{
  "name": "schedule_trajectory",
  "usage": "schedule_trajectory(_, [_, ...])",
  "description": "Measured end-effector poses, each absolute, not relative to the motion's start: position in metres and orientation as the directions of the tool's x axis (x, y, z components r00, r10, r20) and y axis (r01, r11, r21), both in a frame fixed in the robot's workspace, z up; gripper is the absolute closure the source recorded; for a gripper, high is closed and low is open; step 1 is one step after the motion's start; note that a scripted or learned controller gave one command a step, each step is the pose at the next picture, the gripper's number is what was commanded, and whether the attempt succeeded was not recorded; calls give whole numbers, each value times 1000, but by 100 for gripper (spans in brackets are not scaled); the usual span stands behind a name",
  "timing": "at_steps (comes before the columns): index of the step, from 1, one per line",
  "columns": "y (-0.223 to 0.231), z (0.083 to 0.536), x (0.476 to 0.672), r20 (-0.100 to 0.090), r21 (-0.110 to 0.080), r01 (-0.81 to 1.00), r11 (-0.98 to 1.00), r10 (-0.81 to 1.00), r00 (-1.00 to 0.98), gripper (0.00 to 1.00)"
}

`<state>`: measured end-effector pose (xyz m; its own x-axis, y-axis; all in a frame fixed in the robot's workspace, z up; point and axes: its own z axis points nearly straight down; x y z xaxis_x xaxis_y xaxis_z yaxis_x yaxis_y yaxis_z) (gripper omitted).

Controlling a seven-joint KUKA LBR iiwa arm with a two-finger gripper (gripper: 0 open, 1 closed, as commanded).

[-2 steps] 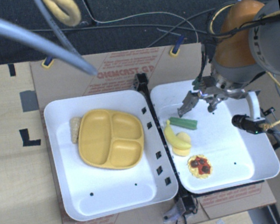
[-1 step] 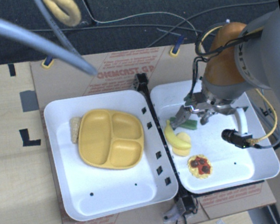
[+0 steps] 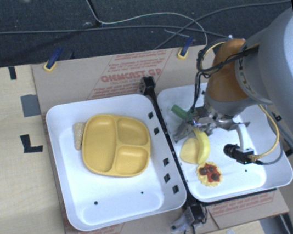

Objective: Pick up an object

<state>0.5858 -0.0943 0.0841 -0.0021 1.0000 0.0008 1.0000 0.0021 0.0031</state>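
so the gripper is down in the right bin, near its left wall, sitting right on top of the upper end of the yellow banana toy. can't tell from this angle whether its jaws are wide or closed, the wrist hides most of that, so i wouldn't call it a grab.

the banana lies along the left side of the right bin, about halfway down. looks like light hollow plastic to me, stiff and smooth, so probably a bit slippery and likely to squirt out if pinched near the curved tip. i'd go across the fat middle, narrow way.

just below it, toward the near edge, there's a small pizza slice toy, nearly touching the banana. a green piece sits by the left wall, further back.

left bin has a yellow divided plate in the middle with a tan sponge-looking thing tucked at its left edge.
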Motion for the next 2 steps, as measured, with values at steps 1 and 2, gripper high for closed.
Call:
schedule_trajectory(1, [-95, 95, 585, -2, 2, 1000, 3, 1000, -3, 100])
schedule_trajectory(2, [-95, 140, 594, 0, 0, 1000, 1, 1000, -1, 100])
